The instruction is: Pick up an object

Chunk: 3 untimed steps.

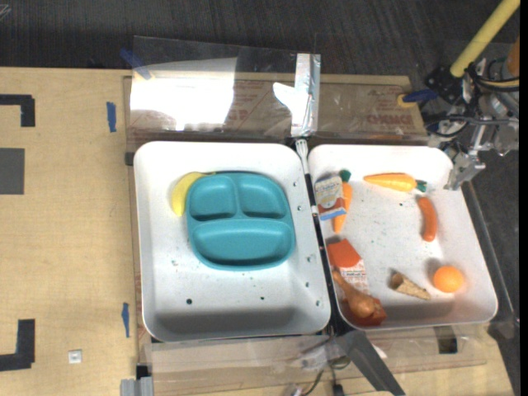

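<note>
The right bin [474, 246] holds several toy foods. A carrot [389, 182] lies at the back, a red sausage [427, 219] to its right, and an orange ball [448, 279] near the front right. A brown cone piece [410, 285] lies beside the ball. Along the left wall are a small labelled packet [328, 192], a red-orange carton [346, 258] and a brown lumpy item [363, 305]. My gripper [459, 172] hangs at the bin's far right corner, over the rim, apart from every object.
The left bin [157, 246] carries a teal divided plate [239, 219] with a yellow item [180, 192] tucked under its left edge. A clear plastic sheet [214, 89] stands behind the bins. Cables and a yellow pole [491, 23] crowd the top right.
</note>
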Available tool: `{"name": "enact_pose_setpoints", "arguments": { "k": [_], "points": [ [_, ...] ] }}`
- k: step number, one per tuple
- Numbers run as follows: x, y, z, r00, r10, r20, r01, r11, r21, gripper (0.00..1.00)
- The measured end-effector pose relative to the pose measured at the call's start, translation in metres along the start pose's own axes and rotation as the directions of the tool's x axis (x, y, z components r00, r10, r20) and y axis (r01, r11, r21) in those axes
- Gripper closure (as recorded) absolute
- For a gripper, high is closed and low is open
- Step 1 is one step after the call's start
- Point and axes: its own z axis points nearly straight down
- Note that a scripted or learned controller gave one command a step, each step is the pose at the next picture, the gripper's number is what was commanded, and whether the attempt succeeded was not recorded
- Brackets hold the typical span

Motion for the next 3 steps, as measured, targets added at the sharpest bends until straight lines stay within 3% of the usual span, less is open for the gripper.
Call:
{"name": "enact_pose_setpoints", "arguments": {
  "k": [1, 2, 3],
  "points": [
    [-0.017, -0.002, 0.142, 0.998, 0.054, -0.015, -0.054, 0.999, -0.004, 0.00],
    [0.007, 0.005, 0.148, 0.974, 0.226, -0.002, -0.226, 0.974, 0.000, 0.00],
    [0.025, 0.000, 0.148, 0.935, 0.354, -0.002, -0.354, 0.935, 0.000, 0.00]
  ]
}}
